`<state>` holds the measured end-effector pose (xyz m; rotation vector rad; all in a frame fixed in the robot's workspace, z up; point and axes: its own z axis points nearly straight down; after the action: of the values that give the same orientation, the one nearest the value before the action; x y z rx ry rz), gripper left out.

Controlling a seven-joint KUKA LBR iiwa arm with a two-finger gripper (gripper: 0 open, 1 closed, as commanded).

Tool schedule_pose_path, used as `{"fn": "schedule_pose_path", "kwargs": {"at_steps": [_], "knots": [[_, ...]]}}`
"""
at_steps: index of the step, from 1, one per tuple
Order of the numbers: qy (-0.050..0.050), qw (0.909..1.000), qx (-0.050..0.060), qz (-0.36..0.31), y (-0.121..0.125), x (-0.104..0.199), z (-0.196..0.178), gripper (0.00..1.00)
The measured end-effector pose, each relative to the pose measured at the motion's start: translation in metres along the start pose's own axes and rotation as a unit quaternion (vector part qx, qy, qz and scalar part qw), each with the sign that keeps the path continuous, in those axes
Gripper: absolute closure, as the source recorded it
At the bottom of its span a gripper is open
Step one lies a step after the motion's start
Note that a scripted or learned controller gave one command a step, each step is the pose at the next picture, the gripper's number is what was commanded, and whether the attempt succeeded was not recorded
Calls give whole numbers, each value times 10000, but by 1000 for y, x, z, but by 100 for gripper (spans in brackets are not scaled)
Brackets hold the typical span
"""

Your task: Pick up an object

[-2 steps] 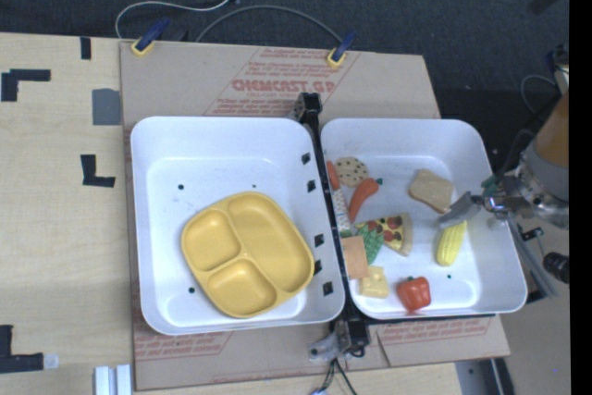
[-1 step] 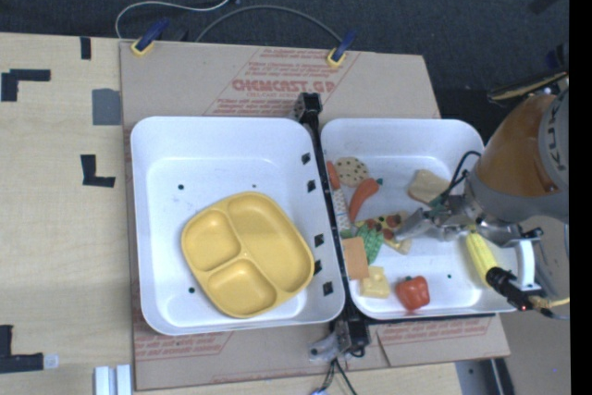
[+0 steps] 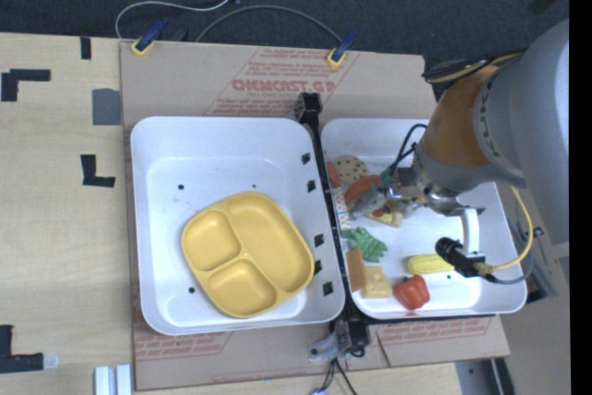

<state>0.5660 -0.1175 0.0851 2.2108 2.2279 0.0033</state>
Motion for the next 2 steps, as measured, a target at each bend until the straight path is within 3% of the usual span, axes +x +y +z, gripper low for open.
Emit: {"fn": "schedule_pose_path", "kwargs": {"at_steps": [2], "knots": [[1, 10000, 12, 26, 67, 9, 1, 0]]}}
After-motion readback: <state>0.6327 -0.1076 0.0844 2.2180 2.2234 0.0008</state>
